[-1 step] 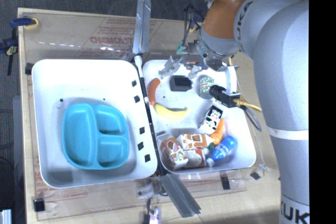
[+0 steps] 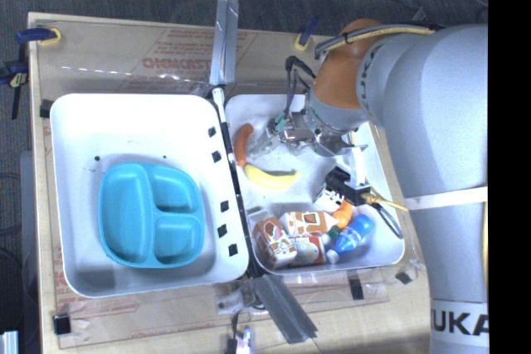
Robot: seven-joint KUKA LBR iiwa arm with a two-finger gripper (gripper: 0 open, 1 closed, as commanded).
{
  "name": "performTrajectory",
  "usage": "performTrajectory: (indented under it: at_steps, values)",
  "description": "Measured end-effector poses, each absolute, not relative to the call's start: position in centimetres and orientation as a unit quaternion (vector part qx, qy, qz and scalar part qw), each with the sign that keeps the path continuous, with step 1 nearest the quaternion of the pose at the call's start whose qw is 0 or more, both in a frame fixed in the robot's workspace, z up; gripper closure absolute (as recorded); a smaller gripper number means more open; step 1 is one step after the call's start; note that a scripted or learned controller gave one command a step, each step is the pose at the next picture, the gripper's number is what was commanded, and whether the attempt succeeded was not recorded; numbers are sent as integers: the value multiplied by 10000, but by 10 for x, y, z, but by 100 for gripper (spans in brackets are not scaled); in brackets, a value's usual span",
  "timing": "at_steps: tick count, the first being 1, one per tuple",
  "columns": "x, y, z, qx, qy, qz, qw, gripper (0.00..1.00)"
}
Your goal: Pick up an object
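Dark carpet all round, framing a pale desk (image 2: 50, 37) and one grey arm (image 2: 431, 112) reaching in.

Counting from the biggest down:
- two white bins, sitting side by side
- left bin (image 2: 75, 120): holding one blue divided tray (image 2: 149, 211)
- right bin (image 2: 377, 170): crowding in one printed carton (image 2: 290, 238), one banana (image 2: 270, 175), one blue bottle (image 2: 353, 236), one reddish sausage (image 2: 241, 143) and one small orange piece (image 2: 342, 217)

Hanging low over the right bin's far end, near the sausage and the banana: the end effector (image 2: 278, 133). Not managing to tell how far open; seeing nothing held.

Judging the banana the likeliest target, lying loose in the bin's middle, apart from the carton cluster. Doing it well probably meaning:
- centring over the banana's middle
- straddling across the curve rather than along it
- descending straight and closing gently
- keeping clear of the sausage just beside
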State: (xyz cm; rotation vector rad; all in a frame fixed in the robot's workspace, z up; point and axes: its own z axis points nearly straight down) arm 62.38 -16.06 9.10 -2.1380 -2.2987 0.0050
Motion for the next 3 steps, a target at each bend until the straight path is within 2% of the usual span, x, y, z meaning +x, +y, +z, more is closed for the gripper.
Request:
performTrajectory:
  at_steps: [1, 2, 3]
  values:
    - [593, -211, 92, -6790, -7341, 9, 16, 0]
    - [581, -211, 161, -6716, -7410, 4, 6, 0]
    - [663, -210, 105, -6848, -7287, -43, -59, 0]
